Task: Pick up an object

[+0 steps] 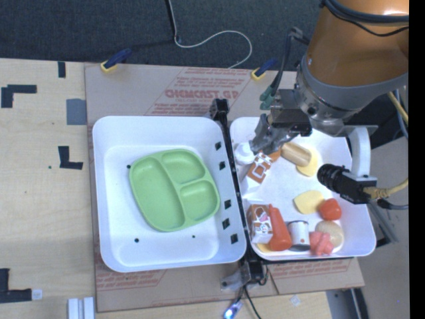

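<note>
From my remote seat I see the arm (362, 38) reaching in from the right, its orange band high in the view, its wrist over the back of the right bin (364, 246). The claw (265, 140) hangs low at that bin's back left corner, close to the divider between the bins. I cannot tell how far its jaws stand apart, and I see nothing gripped in it.

Just below the claw lies a small orange-and-white packet (258, 169), tilted, with a small white piece (243, 154) beside it against the divider. To the right of the claw sits a tan bread roll (296, 154), touching a pale yellow piece (307, 168).

Along the bin's front: a printed carton (261, 221), a red-orange piece (279, 234) leaning against it, a small can (299, 231), a pink item (321, 244), a round beige item (331, 230). Behind those, a yellow wedge (308, 201) sits touching a red tomato-like ball (330, 209).

The left bin (106, 178) holds a green divided plate (174, 189), lying flat, three compartments. Both bins rest on a cardboard sheet (192, 92) on the counter (40, 178).
</note>
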Robot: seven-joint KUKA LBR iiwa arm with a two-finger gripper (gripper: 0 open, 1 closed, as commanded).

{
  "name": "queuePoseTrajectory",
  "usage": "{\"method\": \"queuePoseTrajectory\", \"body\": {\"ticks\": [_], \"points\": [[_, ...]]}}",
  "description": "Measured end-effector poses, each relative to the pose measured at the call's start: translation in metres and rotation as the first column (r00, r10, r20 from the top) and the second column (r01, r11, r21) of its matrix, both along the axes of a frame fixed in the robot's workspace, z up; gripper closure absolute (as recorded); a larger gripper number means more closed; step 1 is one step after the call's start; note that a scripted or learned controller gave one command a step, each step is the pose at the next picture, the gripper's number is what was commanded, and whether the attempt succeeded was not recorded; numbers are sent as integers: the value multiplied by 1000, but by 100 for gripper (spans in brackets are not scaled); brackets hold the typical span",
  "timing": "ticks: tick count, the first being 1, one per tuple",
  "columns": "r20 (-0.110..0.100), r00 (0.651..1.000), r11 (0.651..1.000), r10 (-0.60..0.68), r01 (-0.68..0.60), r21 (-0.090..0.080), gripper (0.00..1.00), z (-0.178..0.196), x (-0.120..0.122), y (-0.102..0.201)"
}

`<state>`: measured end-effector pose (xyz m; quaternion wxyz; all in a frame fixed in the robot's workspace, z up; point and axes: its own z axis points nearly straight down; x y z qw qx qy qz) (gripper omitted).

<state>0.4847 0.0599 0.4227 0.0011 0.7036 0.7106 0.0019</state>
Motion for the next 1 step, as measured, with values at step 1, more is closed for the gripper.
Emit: {"method": "queuePoseTrajectory", "body": {"ticks": [1], "points": [[-3,1000,1000,-2,2,-1,100,44,0,54]]}}
